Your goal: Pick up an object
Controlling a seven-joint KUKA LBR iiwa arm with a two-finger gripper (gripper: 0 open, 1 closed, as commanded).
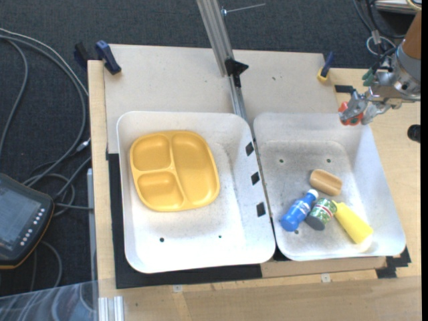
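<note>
— Nearest the lens, what do you make out?

— Low in the right bin [374, 172], a cluster: a yellow squeeze bottle [352, 223], a small green-and-white can [322, 213] touching it, and a blue bottle with a white cap [298, 210] just beside the can. A tan bread-shaped block [325, 180] lies a little above them, apart.

— And the left bin [127, 233]?

— It carries a yellow divided plate [174, 170] with three compartments, set toward its upper half.

— Where is the end effector [351, 112]?

— At the right bin's upper right corner, over the rim, well apart from the cluster. Red and grey parts show at its tip, but I cannot tell whether it is open or closed, nor whether anything sits in it.

— The surroundings?

— A pale wooden desk [174, 79] bears both bins, with blue clamps [107, 55] at its back edge and a slanted aluminium post [217, 25] rising between the bins. Dark carpet [40, 12] lies around it, with grey cables and a pendant controller [20, 219] at left.
</note>
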